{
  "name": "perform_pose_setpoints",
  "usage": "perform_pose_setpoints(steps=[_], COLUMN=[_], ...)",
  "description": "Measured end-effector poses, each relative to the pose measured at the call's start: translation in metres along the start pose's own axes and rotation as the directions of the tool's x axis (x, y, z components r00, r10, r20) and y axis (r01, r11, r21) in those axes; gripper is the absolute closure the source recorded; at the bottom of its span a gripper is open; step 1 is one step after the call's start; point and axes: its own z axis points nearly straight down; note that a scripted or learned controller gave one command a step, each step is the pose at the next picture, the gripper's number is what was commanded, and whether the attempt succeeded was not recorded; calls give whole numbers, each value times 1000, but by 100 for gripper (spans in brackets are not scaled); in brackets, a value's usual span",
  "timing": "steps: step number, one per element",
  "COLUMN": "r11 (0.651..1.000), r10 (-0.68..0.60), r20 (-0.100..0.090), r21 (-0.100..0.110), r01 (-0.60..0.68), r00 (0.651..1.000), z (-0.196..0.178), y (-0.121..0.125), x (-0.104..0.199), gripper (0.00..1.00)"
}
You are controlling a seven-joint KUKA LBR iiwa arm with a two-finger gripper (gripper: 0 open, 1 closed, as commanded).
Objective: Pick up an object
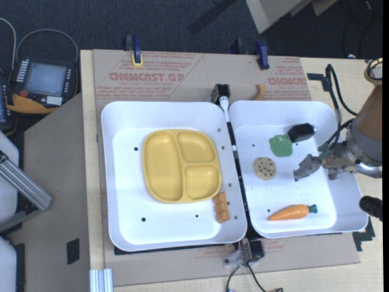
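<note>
Overhead light is hitting evenly, scene reading bright w/ the two white bins (115, 163) nearly blowing out. Shadows are staying soft & short, e.g. under the yellow divided plate (181, 165) & carrot (290, 212). Dark floor at top is losing detail. Focus is holding ok, fine edges looking slightly soft/low-res

You have two white bins: the left bin (115, 163) and the right bin (292, 221). In the left one you count one yellow divided plate (181, 165) with three compartments, and one small orange-brown block (221, 207). In the right one you count four loose items: one carrot (290, 212), one round cookie (264, 168), one green piece (281, 145) and one black object (301, 132). Two blue clamps (136, 48) grip the far edge of your surface (182, 72).
</note>
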Motion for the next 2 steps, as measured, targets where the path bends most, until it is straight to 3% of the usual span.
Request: perform_pose_setpoints(steps=[1,2], r11=[1000,1000], r10=[-4,-3], r20=[3,0], r21=[-14,-8], r01=[4,3], r00=[1000,1000], z=[-7,56], y=[3,1], x=[1,0], gripper=[0,0])
